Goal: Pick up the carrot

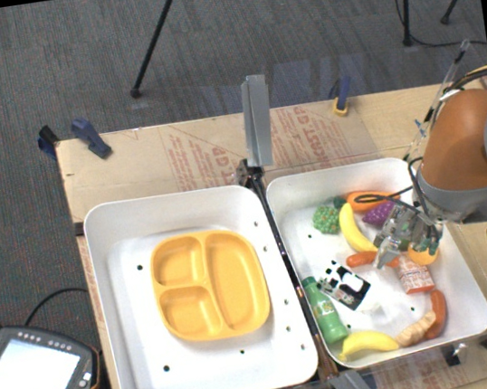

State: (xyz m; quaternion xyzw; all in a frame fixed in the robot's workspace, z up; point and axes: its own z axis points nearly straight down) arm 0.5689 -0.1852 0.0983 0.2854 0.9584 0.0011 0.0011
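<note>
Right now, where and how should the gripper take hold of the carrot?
Grip the carrot mid-body, coming straight down, fingers across its narrow width. It lies flat and lengthwise along the right bin's far wall, with the grapes and banana crowding its near side.

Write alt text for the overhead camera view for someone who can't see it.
A grey robot arm's gripper hangs low over the right shallow white bin, among toy foods including a small orange carrot and a curved yellow banana. The left white bin holds a yellow three-compartment plastic plate.
</note>
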